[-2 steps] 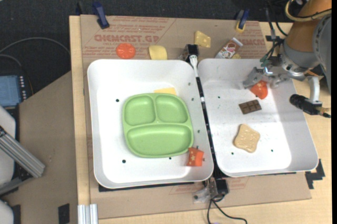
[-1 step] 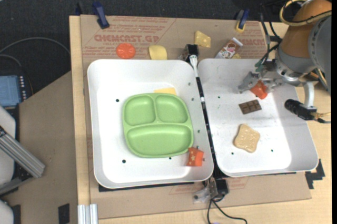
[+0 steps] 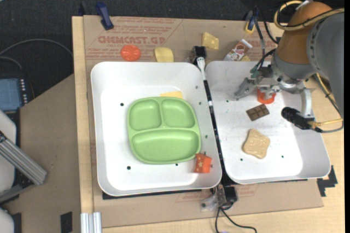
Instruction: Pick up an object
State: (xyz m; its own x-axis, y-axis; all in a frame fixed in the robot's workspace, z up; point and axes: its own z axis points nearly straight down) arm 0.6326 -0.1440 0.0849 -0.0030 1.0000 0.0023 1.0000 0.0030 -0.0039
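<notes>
My gripper (image 3: 257, 87) hangs low over the back of the right bin (image 3: 306, 163), reaching in from the right. A small red-orange object (image 3: 266, 97) sits directly beneath it, partly covered by the gripper body; whether it is gripped is unclear. Just in front lies a brown chocolate-bar piece (image 3: 257, 112). Nearer the front of the same bin rests a tan slice of toast (image 3: 256, 144).
The left bin (image 3: 104, 133) holds a green divided plate (image 3: 163, 129), a pale yellow piece (image 3: 171, 94) behind it and a small orange item (image 3: 203, 163) at its front right. On the cardboard behind the bins lie an orange-red item (image 3: 130, 52), yellow pieces (image 3: 163, 54) (image 3: 210, 40) and a small carton (image 3: 237, 51).
</notes>
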